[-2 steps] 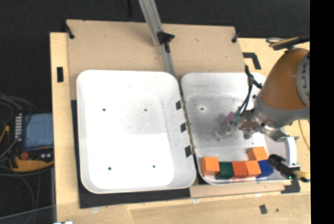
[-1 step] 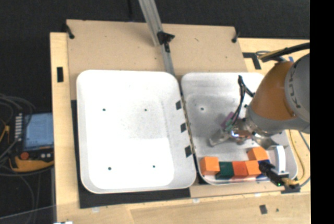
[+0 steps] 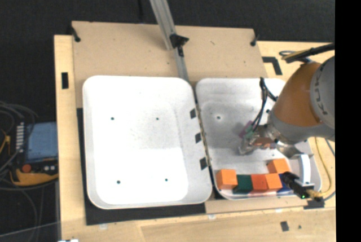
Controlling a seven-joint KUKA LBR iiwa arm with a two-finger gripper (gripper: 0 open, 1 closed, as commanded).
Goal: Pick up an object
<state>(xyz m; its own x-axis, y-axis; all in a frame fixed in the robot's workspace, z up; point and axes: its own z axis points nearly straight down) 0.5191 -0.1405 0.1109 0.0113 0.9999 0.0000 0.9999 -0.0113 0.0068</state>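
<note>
The claw (image 3: 248, 142) hangs low inside the right bin (image 3: 225, 101), near the middle of its white floor. It looks small and blurry from up here, so I cannot tell how it is set or if anything is in it. No block touches it. Black cables run up from it to the arm (image 3: 299, 105), which comes in from the right. The arm is big and round, with an orange band just above the claw.

The blocks lie in a row along the near wall of the right bin, a little way from the claw. From left to right there is an orange block (image 3: 228, 177), a dark green block (image 3: 244, 183), and another orange block (image 3: 260, 182) with more orange ones beside it. A bit of blue (image 3: 284, 166) peeks out by the arm.

The left bin (image 3: 138, 139) sits just beside the right bin, and their sides touch. Both bins rest on the tan counter (image 3: 163, 49). A grey metal pole (image 3: 161, 4) slants up from the back of the counter. To the far left, off the counter, sit a blue box (image 3: 42, 140) and some wires.
</note>
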